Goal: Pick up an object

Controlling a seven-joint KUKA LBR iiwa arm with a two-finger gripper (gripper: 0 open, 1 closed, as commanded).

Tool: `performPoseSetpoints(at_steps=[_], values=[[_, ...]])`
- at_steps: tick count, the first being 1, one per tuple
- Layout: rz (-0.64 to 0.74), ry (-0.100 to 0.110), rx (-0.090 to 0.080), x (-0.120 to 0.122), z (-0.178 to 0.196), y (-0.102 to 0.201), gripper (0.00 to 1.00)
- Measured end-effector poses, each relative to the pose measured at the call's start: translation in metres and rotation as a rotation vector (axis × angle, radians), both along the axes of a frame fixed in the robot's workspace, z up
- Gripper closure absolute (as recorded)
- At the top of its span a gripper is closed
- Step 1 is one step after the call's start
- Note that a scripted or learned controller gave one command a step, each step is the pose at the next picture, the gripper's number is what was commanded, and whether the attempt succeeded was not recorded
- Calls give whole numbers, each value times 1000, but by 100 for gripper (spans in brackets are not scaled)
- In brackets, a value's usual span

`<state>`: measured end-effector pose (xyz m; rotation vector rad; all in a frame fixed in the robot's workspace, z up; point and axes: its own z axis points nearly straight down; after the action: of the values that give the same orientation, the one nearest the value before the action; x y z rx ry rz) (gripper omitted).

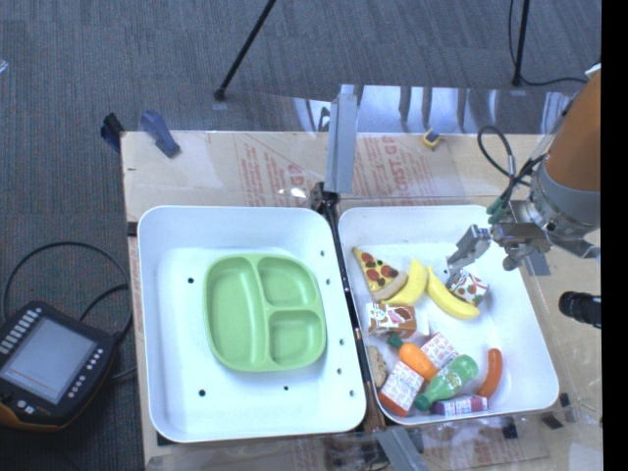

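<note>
The small red-and-white carton [468, 287] lies on a banana [451, 300] at the right bin's [412, 222] middle, the gripper [471, 250] just above it, jaws released, gripping nothing (crowded spot). It should descend straight, straddling the carton alone.

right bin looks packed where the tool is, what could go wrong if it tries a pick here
1. The tool sits over a tight cluster: a small carton lies against one banana, with a second banana close by. A grasp could catch two items or knock one aside.

2. The bananas are curved and smooth, so they may slip out.

3. The cluster sits near the right bin's far wall, so a shoved item could wedge there.
</note>
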<state>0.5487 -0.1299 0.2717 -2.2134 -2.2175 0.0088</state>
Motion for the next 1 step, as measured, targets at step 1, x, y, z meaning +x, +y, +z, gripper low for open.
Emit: performPoseSetpoints(at_steps=[1], values=[[-80, 1, 0, 7, -34, -9, 0]])
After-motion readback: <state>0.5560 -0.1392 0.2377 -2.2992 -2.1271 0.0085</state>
